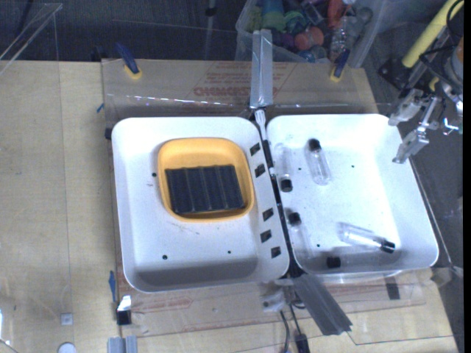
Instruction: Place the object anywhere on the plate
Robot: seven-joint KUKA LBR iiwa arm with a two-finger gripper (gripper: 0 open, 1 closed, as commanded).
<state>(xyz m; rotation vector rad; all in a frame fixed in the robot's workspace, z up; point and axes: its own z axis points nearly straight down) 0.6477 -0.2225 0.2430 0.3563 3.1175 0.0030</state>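
My metal two-finger gripper (412, 134) at right edge over the right white bin (412, 219), grip state unclear, two clear plastic vials (318, 162) (365, 237) lying inside, square yellow plate (204, 153) left-centre

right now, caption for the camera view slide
Yellow plate in left bin; two clear vials in right bin.

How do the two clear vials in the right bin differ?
The upper vial lies near the bin's middle, running almost straight up and down the camera view, black cap toward the back. The lower vial lies near the front wall, running nearly crosswise, black cap pointing right. Both are clear, black-capped, lying flat in the right bin, none on the plate.
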